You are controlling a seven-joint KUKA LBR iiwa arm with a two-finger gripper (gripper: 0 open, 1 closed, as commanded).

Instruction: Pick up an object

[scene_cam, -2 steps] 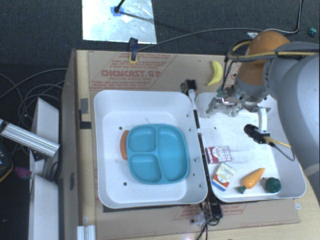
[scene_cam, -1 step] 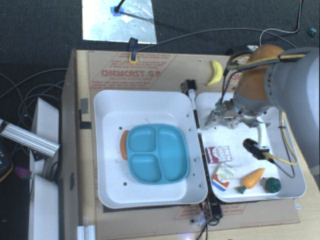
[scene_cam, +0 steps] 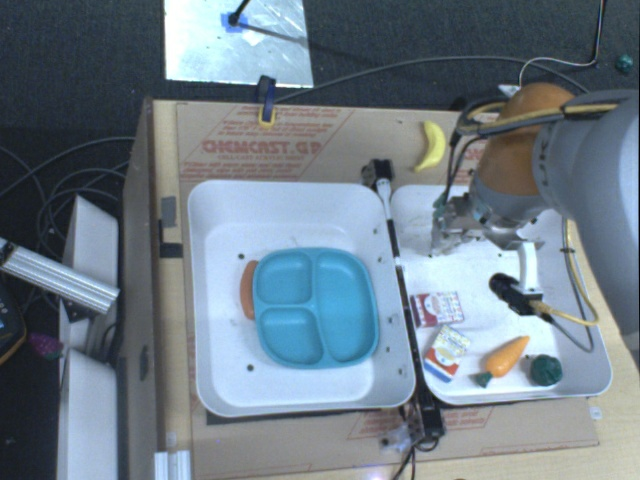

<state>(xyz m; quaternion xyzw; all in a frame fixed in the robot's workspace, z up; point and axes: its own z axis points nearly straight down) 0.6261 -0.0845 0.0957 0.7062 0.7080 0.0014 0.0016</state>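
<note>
Two bins (scene_cam: 215,228) on cardboard-topped bench (scene_cam: 300,133), gripper (scene_cam: 442,238) over one; floor (scene_cam: 80,58) seemingly carpet.

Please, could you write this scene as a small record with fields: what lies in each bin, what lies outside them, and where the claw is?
left shallow white bin: blue plastic plate with three compartments; orange-brown sausage-shaped piece at the plate's left edge
right shallow white bin: small red-and-white carton; white packet with red and blue print; orange toy carrot; dark green round lump
outside the bins: yellow toy banana on the cardboard behind the right bin
claw: over the right bin's far part, apart from its four things
</note>
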